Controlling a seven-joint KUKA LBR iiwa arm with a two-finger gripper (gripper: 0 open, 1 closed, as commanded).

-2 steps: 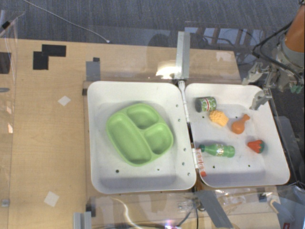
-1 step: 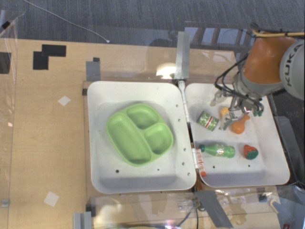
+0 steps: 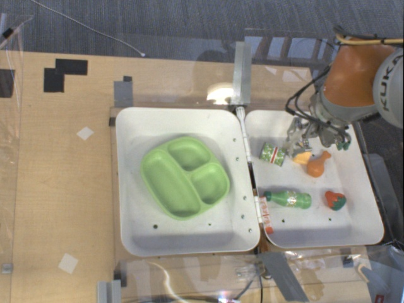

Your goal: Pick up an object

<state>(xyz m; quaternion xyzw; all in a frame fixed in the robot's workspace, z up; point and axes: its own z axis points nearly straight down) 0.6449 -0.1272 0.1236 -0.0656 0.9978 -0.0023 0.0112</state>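
Bins sit side by side on the wooden surface (image 3: 63, 188) — two shallow white ones. The left bin (image 3: 132, 232) holds a green divided plate (image 3: 184, 177) with three compartments, lying slightly turned. The right bin (image 3: 360, 226) holds the loose objects: a small green-and-white can (image 3: 272, 154) with a red-striped label, its writing too small to read; a green bottle (image 3: 289, 199) lying on its side near the bin's left wall; an orange gourd-shaped toy (image 3: 317, 163); a yellow piece (image 3: 303, 158) just beside it; and a red-and-green toy strawberry (image 3: 335, 200) toward the right. The grey arm (image 3: 363, 74), with its orange band, reaches in from the right, white letters "KU" readable on its casing. The pincer (image 3: 297, 145) hangs low over the right bin, between the can and the yellow piece — whether it is parted or closed cannot be told, and no object is seen gripped.
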